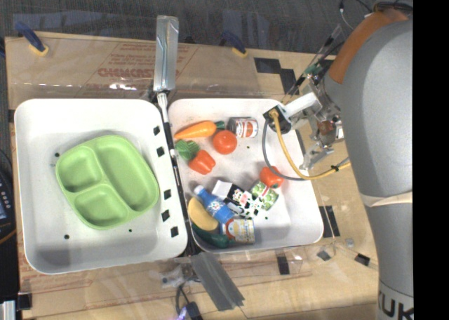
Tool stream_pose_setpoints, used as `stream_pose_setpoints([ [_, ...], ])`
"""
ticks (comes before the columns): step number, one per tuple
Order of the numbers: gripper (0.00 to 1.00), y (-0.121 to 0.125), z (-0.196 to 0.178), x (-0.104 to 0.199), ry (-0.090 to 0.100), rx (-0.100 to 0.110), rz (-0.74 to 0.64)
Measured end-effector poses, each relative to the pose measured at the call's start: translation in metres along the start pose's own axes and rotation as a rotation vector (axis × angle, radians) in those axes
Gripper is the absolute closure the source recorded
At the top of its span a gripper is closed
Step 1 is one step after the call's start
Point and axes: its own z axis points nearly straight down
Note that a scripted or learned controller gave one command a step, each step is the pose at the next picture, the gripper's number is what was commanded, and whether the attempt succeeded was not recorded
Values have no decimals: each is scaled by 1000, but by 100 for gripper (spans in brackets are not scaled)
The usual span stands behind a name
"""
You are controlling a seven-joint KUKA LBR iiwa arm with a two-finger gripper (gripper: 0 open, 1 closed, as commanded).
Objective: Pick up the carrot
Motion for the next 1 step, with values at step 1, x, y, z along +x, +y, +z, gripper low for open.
stream_pose_setpoints([
  [1,0,-20,30,-12,-4,3,-18],
])
